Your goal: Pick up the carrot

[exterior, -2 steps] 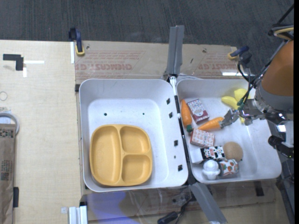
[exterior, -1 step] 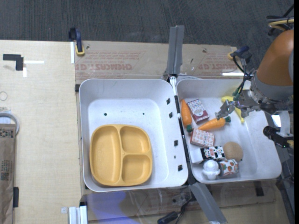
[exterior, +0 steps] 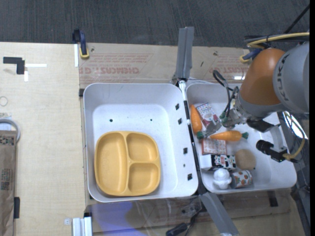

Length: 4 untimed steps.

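Fingers [exterior: 215, 127] | over carrot's [exterior: 227, 136] left end | right bin [exterior: 275, 181]

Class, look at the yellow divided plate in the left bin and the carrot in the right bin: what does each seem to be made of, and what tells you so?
The yellow divided plate looks like moulded plastic: one even colour, rounded compartment ridges, a soft sheen. The carrot is probably a plastic toy: uniformly orange, smooth and slightly glossy, though the view is too coarse to be sure.

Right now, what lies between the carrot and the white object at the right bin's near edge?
In the camera view, a red-and-white packet and a black-and-white box lie between the carrot and the white object.
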Motion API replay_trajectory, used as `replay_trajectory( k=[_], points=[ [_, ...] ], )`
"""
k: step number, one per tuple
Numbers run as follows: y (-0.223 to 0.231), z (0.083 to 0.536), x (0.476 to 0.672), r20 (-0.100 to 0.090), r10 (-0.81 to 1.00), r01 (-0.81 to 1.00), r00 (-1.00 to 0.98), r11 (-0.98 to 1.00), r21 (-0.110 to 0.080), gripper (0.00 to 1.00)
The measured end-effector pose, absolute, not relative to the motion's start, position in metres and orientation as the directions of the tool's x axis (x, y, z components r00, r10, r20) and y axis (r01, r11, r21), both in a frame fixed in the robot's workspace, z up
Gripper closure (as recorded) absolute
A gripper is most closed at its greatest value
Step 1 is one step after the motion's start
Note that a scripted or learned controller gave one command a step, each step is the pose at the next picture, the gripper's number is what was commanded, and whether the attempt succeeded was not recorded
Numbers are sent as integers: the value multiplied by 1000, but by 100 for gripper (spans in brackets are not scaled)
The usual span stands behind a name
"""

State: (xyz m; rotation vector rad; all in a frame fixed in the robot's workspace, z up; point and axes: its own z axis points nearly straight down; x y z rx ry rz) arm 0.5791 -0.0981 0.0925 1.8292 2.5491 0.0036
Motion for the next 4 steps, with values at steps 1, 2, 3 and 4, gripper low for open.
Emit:
replay_trajectory(
  k=[1, 2, 3, 4],
  points=[
    [-188, 88, 527, 2, 941, 941, -339, 339, -4, 0],
    [-154, 141, 541, 3, 910, 910, -415, 415, -4, 0],
    [-154, 141, 541, 3, 910, 910, -415, 415, -4, 0],
    [-153, 88, 571, 4, 765, 765, -645, 645, -2, 0]
  ],
)
